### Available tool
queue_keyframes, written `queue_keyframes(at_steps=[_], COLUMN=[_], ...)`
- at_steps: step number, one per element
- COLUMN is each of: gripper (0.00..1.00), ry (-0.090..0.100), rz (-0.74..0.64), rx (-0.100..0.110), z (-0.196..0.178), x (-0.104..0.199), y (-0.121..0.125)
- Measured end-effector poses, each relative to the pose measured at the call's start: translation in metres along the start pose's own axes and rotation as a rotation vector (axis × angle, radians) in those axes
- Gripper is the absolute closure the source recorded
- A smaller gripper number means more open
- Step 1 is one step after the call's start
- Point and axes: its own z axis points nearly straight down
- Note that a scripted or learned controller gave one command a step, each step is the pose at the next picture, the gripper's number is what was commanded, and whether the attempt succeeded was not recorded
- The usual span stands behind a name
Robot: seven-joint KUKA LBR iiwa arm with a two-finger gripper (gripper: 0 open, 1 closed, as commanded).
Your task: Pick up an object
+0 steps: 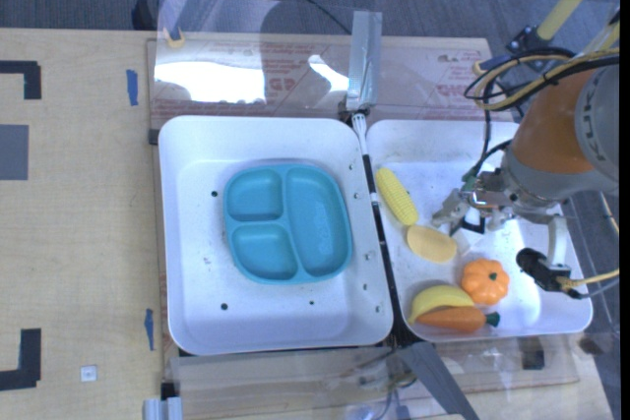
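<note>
Food toys are lying in the right bin (433,167), bunched toward its six o'clock wall: corn (396,195), a pale chip (431,243), banana (439,297), carrot (457,318), pumpkin (484,280). Wooden bench (69,241) is carrying both bins over grey floor. Left bin (197,290) is holding a blue tray (287,221). Right bin's twelve o'clock half is staying free. Arm (556,138) is covering the three o'clock side. Gripper (471,210) is hovering near the chip; whether it is spread or closed is unclear.

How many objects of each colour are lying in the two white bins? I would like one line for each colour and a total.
Yellow: 3, the corn cob, the flat oval piece and the banana
Orange: 2, the pumpkin and the carrot
Blue: 1, the divided plate
Total: 6
</note>
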Motion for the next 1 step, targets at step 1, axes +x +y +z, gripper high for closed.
queue_keyframes(at_steps=[1], gripper=[1.0], ry=[-0.002], rz=[0.003], rx=[-0.004], z=[-0.0107], x=[-0.0009], y=[0.001])
